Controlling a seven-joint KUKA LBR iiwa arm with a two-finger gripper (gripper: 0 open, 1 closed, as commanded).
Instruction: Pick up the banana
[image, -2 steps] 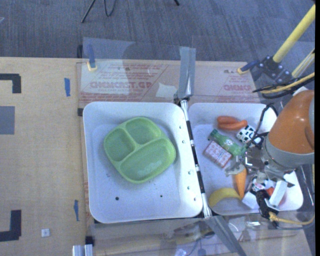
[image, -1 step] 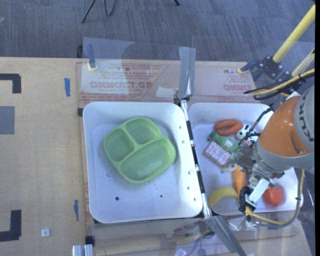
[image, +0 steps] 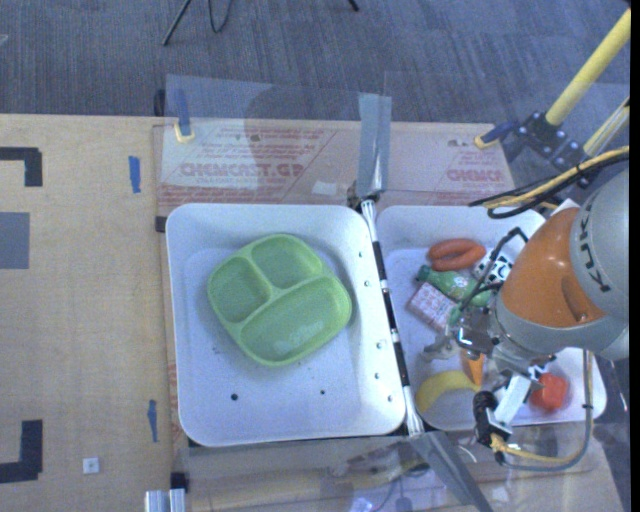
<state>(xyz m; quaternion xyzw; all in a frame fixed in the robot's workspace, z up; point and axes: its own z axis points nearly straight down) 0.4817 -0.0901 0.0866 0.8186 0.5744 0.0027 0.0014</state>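
From the overhead camera, the banana (image: 445, 388) lies in the right bin's (image: 400, 240) lower-left corner, uncovered and so open to a straight descent; the jaws hang over that bin's middle, whether spread or pressed together I cannot tell

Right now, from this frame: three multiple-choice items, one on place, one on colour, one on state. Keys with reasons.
1. Where in the right bin is the banana?
A) at the view's top edge
B) at the view's bottom edge
C) dead centre
2. The divided plate is:
A) green
B) red
C) white
3. The banana:
A) lies on the bin floor
B) stands upright
C) hangs in the air

Answers:
1 B, it sits beside the bin's lower wall.
2 A, it is plainly green.
3 A, it lies flat, unlifted.
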